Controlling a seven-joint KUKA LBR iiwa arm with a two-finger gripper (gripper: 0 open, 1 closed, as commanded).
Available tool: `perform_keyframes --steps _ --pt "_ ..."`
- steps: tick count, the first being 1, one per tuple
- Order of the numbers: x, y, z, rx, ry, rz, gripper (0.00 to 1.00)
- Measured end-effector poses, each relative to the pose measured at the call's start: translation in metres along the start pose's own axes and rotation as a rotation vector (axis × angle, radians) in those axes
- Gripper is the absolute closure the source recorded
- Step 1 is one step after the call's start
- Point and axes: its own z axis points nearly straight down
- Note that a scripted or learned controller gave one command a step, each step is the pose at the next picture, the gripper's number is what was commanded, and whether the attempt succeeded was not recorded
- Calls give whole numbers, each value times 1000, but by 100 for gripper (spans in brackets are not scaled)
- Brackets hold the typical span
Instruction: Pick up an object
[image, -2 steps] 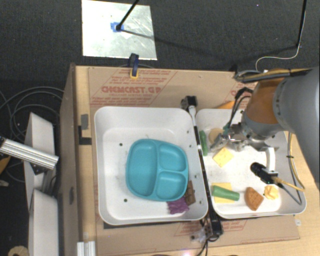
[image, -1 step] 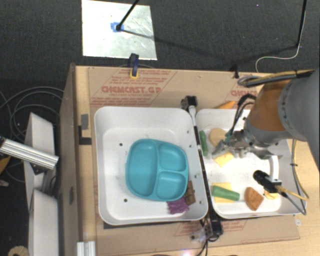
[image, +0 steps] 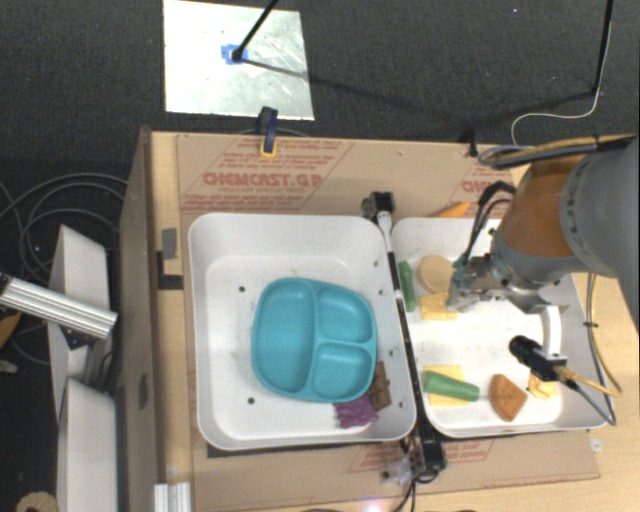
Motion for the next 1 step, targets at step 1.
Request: perform_keyframes --steps 1 --pt "0 0 0 0 0 0 0"
